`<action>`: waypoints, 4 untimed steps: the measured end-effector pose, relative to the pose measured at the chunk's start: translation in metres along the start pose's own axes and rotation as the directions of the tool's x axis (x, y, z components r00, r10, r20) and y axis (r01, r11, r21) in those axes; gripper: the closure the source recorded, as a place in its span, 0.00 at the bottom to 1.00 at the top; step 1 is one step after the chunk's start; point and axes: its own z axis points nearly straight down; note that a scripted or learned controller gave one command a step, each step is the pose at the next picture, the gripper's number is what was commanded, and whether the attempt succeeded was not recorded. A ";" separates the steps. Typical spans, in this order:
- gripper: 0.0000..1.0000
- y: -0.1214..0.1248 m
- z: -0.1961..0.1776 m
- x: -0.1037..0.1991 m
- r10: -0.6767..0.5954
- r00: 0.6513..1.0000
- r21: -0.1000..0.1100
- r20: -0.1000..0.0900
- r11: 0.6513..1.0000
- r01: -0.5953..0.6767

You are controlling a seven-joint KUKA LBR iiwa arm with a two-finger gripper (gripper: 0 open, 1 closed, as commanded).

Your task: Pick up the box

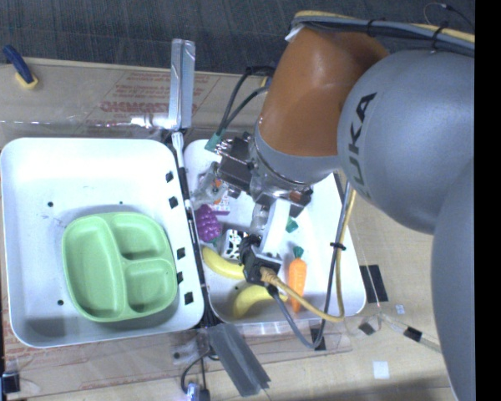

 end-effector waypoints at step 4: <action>0.00 0.046 -0.029 0.037 -0.125 0.992 -0.001 0.000 0.992 0.125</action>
